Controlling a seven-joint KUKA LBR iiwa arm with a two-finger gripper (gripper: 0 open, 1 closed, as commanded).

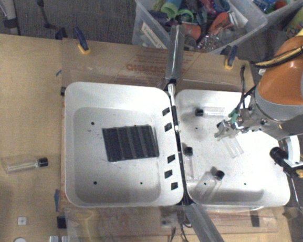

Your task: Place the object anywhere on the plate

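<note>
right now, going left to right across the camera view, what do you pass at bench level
Loose vial on the bench → left bin with the dark ridged plate → clips along the divider → right bin with clear vials → gripper

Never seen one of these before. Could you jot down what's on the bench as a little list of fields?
left bin: holds a dark ribbed plate
right bin: three clear vials with black caps, at and
bench: one more vial, left of the bins
arm: reaches in over the right bin
gripper: low over the right bin's upper part
behind: clear box of coloured items
</note>
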